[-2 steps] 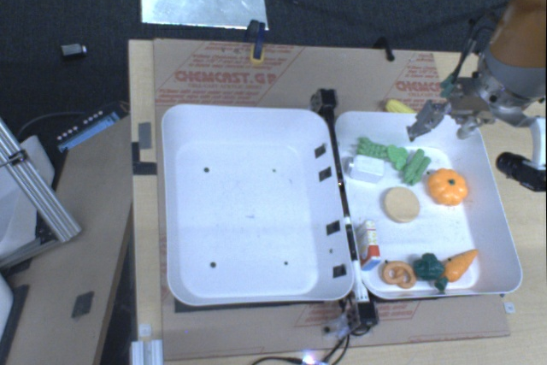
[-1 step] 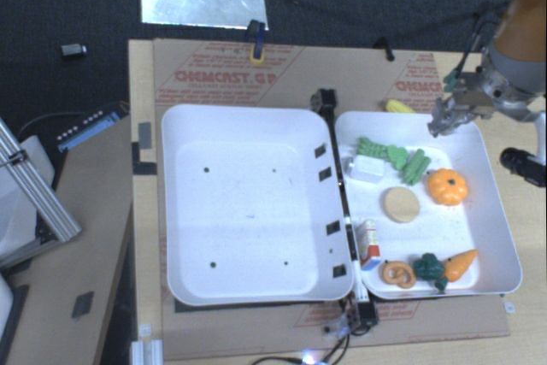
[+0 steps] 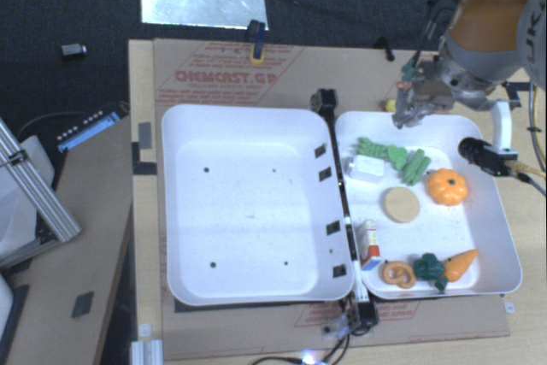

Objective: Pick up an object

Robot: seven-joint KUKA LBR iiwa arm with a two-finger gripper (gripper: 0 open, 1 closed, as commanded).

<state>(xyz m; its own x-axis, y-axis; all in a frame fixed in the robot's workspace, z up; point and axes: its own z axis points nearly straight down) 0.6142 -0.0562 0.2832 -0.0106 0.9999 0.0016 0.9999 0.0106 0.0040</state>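
Gripper (image 3: 410, 109) seen hanging over far edge of right bin (image 3: 504, 256), nothing seen between fingers; spread or pressed together can't be told. Objects all found in right bin: green toy pieces (image 3: 397, 156) near far side, white block (image 3: 369, 168) just left of them, orange pumpkin (image 3: 447, 186) to right, tan disc (image 3: 401, 204) in middle. Along near edge: small bottle (image 3: 372, 242), pretzel (image 3: 398, 273), broccoli (image 3: 431, 268) touching carrot (image 3: 461, 263). Left bin (image 3: 248, 205) sits beside it
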